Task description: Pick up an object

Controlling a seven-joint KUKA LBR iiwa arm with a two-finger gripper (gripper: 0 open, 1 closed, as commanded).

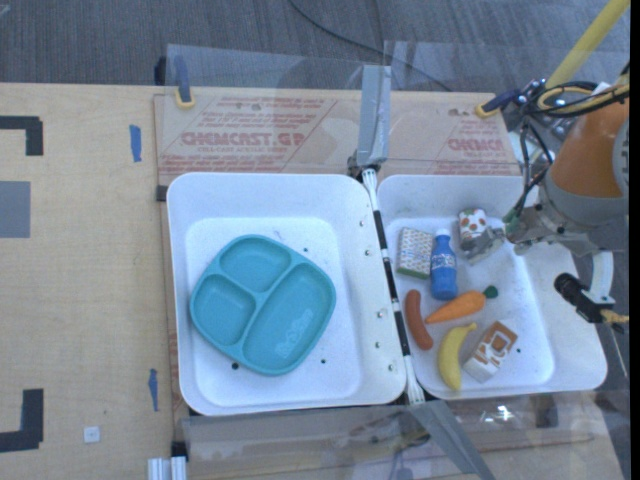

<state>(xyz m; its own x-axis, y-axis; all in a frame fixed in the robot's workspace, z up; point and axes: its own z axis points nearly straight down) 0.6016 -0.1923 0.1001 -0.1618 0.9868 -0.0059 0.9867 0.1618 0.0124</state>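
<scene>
From above, two shallow white plastic bins sit side by side. The left bin (190, 268) holds one glossy turquoise three-compartment plate (262, 304). The right bin (575, 363) holds seven toys: one blue bottle (443, 266), one patterned square packet (414, 251), one orange carrot (459, 307), one red sausage (418, 319), one yellow banana (452, 356) and two small printed cartons (490, 350). The gripper (487, 238) is at the upper carton (471, 229); whether its jaws are apart or together, I cannot tell.

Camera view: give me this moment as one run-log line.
arm: over right bin | gripper: beside small box, grasp unclear | carrot, banana: untouched | left bin: blue plate
</scene>
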